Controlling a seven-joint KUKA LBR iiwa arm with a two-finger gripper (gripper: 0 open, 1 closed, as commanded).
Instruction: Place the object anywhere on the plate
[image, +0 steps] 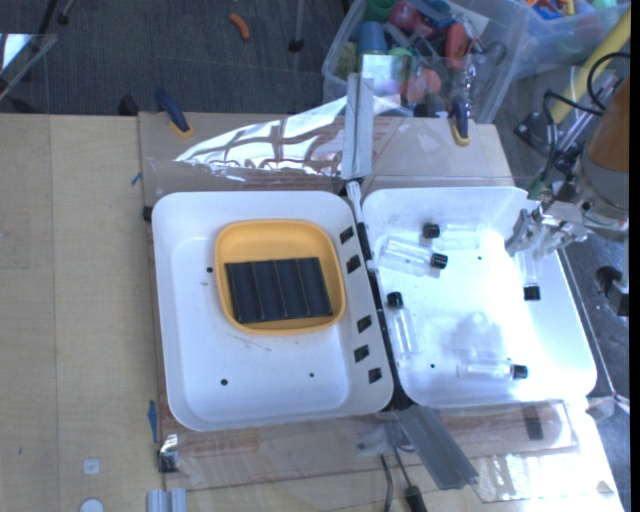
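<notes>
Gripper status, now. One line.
Gripper: above the upper right edge of the right bin; open or shut cannot be told, and nothing is seen held in it.

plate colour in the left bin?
Yellow-orange plate, with a dark ribbed rectangular block lying on it. Clearest in the camera view.
</notes>
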